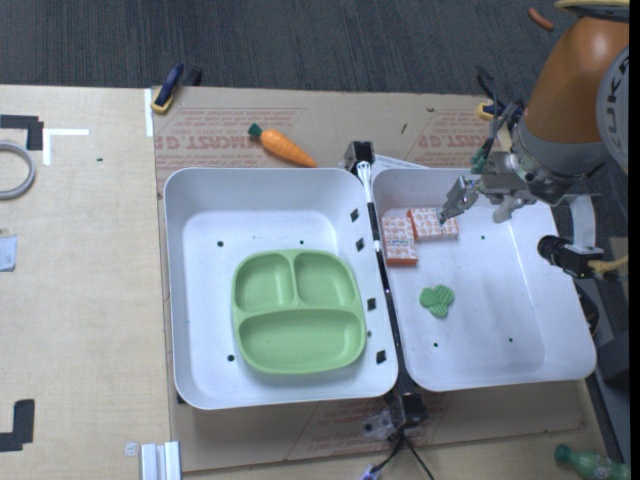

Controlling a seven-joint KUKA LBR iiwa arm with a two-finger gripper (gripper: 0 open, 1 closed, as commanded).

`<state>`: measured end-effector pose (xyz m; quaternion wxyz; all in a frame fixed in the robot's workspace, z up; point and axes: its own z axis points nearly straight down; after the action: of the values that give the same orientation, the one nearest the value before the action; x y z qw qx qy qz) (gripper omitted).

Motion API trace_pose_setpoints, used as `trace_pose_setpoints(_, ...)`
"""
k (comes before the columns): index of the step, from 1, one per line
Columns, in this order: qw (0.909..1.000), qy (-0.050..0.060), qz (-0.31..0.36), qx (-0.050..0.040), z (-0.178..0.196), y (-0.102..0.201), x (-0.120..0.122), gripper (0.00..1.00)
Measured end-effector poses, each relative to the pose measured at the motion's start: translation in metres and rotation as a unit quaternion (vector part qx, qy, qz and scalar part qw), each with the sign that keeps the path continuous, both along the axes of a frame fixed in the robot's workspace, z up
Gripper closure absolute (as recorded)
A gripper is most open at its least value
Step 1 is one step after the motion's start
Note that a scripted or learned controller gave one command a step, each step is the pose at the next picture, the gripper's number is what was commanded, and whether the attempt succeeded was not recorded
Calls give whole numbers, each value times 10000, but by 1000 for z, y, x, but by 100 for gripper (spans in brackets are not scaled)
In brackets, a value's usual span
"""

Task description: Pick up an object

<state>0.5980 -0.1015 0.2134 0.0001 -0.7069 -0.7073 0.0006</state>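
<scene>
Two small cartons close at hand: pink box just below and left of the spread, empty fingers of the gripper, red-and-white box touching it on the side away from them, green leafy piece well below both in the right bin. Best to go for the pink box: shift slightly left so the fingertips straddle its narrow sides, and keep them wide while descending, clear of the neighbouring box. Close only once low enough to catch the sides squarely — then lift straight up.
</scene>
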Motion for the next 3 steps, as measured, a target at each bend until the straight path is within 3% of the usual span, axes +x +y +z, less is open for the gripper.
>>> trace_pose_setpoints(1,9978,4,-669,3,-21,74,-23,0)
trace_pose_setpoints(2,9998,3,203,1,-21,82,-19,0)
trace_pose_setpoints(3,9905,-4,1377,2,-21,80,-25,0)
